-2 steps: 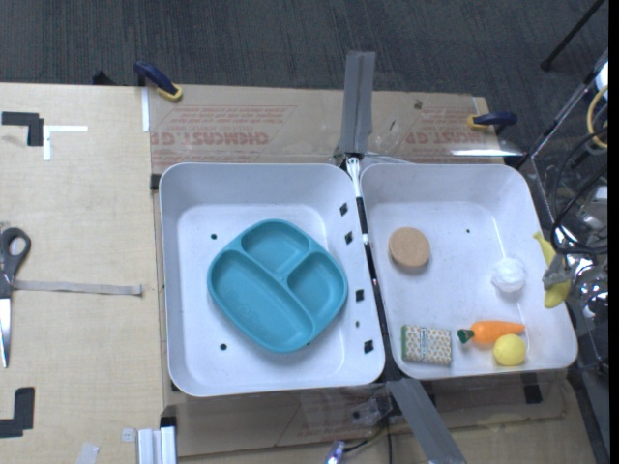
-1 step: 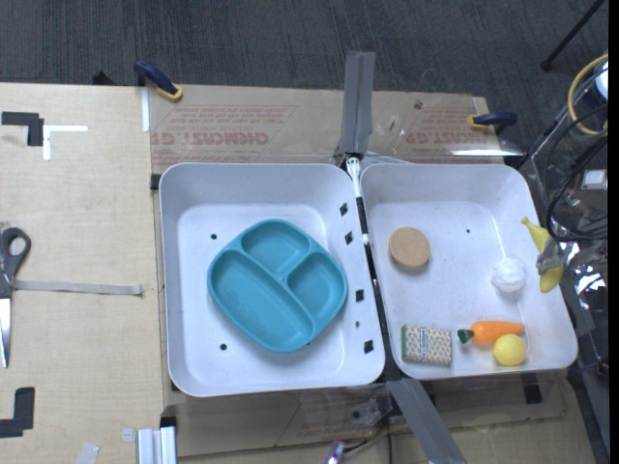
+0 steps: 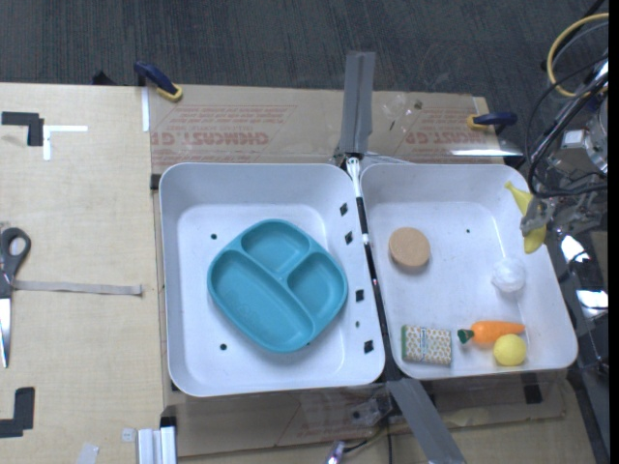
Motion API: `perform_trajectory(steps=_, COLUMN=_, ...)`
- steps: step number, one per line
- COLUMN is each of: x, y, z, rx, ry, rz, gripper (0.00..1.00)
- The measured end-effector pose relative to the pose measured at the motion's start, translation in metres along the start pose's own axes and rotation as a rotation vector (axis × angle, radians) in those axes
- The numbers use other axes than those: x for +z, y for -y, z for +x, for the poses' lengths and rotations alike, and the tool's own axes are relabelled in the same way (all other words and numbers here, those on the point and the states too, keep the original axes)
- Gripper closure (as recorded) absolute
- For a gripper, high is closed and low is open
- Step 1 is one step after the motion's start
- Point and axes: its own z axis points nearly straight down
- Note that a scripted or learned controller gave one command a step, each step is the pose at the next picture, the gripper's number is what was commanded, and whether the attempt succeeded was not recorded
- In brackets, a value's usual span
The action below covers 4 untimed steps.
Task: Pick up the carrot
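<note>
The carrot [image 3: 495, 331], orange with a small green tip pointing left, lies near the front right corner of the right bin [image 3: 455, 187]. It touches a yellow lemon [image 3: 510, 351] just in front of it. My gripper [image 3: 542, 218] hangs at the right rim of that bin, well behind the carrot and up against a yellow banana [image 3: 523, 222]. Dark arm parts and cables crowd around it.
The right bin also holds a round tan disc [image 3: 409, 247], a small white lump [image 3: 508, 277] and a speckled green-white block [image 3: 427, 344]. A teal divided plate [image 3: 278, 284] lies in the left bin [image 3: 184, 288]. Scissors [image 3: 10, 259] rest on the bench at far left.
</note>
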Motion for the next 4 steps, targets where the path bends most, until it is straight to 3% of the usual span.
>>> perform_trajectory(steps=1, x=-0.028, y=-0.081, z=0.057, rx=-0.103, ry=-0.001, rz=-0.001, gripper=1.00)
perform_trajectory(steps=2, x=-0.017, y=-0.081, z=0.056, rx=-0.371, ry=0.000, rz=-0.003, gripper=1.00)
perform_trajectory(steps=3, x=0.005, y=-0.049, z=0.039, rx=-0.625, ry=0.001, rz=-0.003, gripper=1.00)
perform_trajectory(steps=4, x=-0.007, y=-0.039, z=0.017, rx=-0.988, ry=0.003, rz=-0.003, gripper=1.00)
